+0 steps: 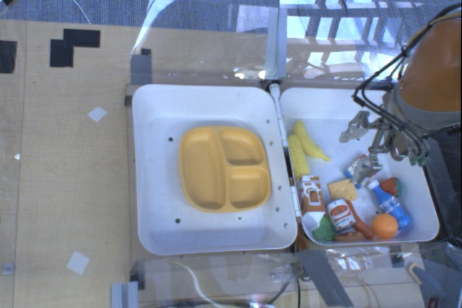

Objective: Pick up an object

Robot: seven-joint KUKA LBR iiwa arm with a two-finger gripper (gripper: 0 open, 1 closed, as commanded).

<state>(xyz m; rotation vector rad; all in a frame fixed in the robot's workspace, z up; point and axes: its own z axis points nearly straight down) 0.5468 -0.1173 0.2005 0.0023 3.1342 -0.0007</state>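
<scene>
Two white bins (pixel 155 177) on wooden bench (pixel 65 177)

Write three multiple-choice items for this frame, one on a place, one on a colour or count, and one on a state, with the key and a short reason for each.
1. Where does the yellow divided plate lie?
A. in the left bin
B. in the right bin
C. on the bare bench

2. What colour is the round fruit near the right bin's front corner?
A. purple
B. orange
C. white

3. How does the gripper stand to the toys?
A. it rests in the left bin
B. it lifts the plate
C. it hangs over the right bin with nothing seen between its fingers

Answers: 1 A, the plate sits alone in the middle of the left bin. 2 B, the fruit is orange, beside a blue bottle. 3 C, the gripper is above the toy pile, with white bin floor visible around it.
</scene>
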